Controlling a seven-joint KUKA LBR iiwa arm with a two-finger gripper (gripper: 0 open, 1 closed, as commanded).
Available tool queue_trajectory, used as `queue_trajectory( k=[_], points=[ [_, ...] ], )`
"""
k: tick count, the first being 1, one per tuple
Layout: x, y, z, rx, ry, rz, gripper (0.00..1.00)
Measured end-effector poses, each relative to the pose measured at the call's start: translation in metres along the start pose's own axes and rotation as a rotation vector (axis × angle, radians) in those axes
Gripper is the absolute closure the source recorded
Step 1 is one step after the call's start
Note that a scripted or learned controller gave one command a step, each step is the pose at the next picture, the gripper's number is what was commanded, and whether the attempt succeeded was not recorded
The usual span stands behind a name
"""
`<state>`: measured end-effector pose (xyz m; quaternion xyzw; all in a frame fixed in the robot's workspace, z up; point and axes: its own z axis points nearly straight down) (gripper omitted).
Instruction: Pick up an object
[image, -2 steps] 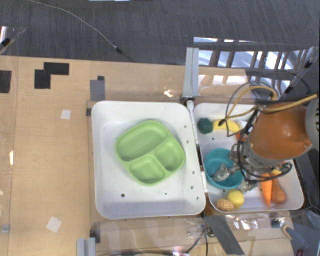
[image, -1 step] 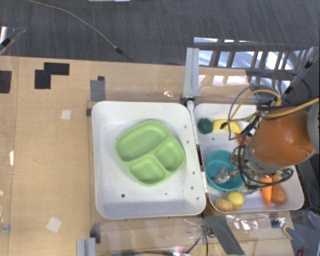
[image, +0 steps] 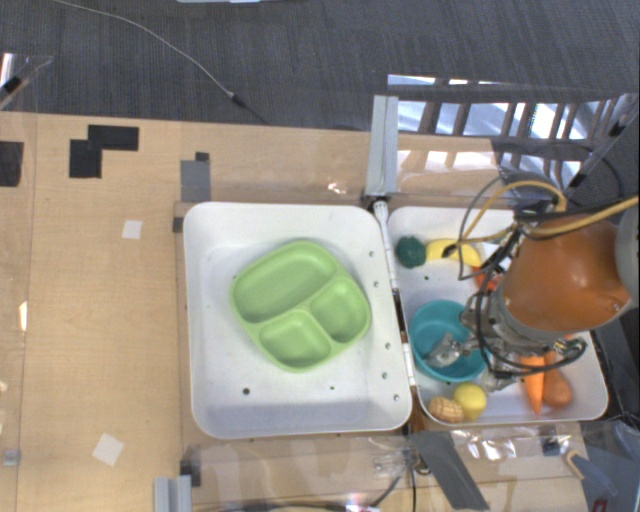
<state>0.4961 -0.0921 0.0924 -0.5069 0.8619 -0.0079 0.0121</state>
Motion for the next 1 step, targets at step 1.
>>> queue_trajectory(
  k=[1],
  points=[
    [-0.0011,0.0005,-0.0001,0.001,0.002,-0.001,0.0]
  ],
)
